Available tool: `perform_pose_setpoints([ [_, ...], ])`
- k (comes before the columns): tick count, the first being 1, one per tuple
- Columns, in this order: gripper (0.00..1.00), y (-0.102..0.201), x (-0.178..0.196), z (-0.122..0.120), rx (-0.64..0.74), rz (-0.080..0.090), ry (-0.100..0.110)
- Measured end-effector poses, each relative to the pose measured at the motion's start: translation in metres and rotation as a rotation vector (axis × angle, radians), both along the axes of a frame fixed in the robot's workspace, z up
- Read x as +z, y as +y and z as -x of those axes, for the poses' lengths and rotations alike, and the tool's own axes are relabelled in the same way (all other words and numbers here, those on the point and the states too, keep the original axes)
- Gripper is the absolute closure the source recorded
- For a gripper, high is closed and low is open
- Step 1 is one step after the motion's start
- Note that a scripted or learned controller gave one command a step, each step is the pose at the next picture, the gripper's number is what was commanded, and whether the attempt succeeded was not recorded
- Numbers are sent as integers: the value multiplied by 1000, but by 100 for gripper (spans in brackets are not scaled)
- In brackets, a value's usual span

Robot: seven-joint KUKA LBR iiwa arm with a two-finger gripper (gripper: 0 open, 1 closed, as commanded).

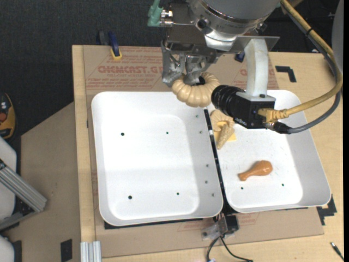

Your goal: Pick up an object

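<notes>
My gripper (pixel 186 76) hangs over the back edge of the bench, where the two bins meet. A beige ribbed ring (pixel 192 94), like a toy pastry, sits between its fingers and dangles just below them, lifted off the bin floor. The gripper is shut on it. In the right bin (pixel 308 162) a tan toy drumstick (pixel 255 170) lies near the front. A pale yellow wedge-shaped piece (pixel 224 132) rests against the divider, partly hidden by the wrist hardware.
The left bin (pixel 99 146) is to the left of the gripper. Both bins rest on a brown board (pixel 131 64) with a blue and yellow clamp (pixel 113 43) at its back left corner. A yellow cable (pixel 311 105) loops over the right bin.
</notes>
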State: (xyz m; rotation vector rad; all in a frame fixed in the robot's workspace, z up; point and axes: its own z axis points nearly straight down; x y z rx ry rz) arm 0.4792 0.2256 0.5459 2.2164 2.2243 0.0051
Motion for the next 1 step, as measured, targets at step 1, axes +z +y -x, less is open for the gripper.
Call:
perform_pose_setpoints([
  [1, 100, 1, 10, 0, 1, -1, -3],
])
